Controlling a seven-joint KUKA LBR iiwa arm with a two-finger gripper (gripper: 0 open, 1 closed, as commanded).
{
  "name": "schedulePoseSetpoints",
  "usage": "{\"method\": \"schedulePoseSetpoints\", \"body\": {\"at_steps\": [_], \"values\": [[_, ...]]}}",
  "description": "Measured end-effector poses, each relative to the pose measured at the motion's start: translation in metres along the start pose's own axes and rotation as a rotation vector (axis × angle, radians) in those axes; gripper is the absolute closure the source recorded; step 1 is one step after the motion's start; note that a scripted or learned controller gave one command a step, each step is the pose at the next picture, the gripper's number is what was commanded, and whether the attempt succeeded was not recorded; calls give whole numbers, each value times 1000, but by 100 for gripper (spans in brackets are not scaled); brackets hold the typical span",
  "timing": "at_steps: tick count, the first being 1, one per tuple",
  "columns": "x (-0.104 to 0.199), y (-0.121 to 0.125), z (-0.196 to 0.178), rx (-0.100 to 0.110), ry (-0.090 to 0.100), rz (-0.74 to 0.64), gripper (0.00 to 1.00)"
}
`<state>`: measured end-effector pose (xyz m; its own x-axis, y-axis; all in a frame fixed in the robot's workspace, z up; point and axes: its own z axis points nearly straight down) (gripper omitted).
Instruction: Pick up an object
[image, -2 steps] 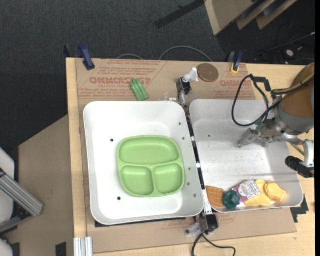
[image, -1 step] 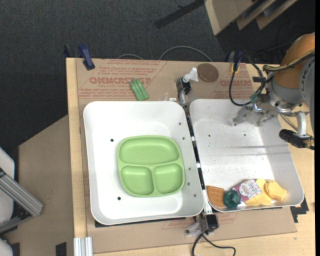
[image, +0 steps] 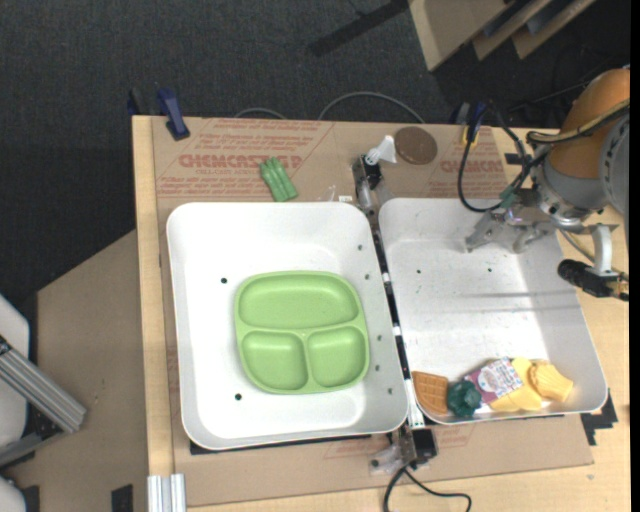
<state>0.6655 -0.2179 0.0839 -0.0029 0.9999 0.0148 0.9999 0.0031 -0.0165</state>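
My gripper (image: 503, 235) hangs low over the far part of the right bin (image: 480, 310), its grey fingers spread open with nothing between them. Several small objects are piled in that bin's near right corner, well away from the gripper: a brown waffle-like piece (image: 430, 392), a dark green lump (image: 463, 399), a pink and white packet (image: 497, 378) and yellow pieces (image: 540, 385). A green divided plate (image: 300, 332) lies in the middle of the left bin (image: 200, 250).
On the cardboard behind the bins lie a green clip (image: 279, 181), a brown disc (image: 415, 146) and a small white fitting (image: 378, 155). Black cables loop at the far right near the arm (image: 585, 150). A blue clamp (image: 172, 112) sits at the far left corner.
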Motion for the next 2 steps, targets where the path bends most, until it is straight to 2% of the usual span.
{"method": "schedulePoseSetpoints", "body": {"at_steps": [1,2], "values": [[0,0,0,0,0,0,0],[-5,0,-59,-24,-18,3,0]]}}
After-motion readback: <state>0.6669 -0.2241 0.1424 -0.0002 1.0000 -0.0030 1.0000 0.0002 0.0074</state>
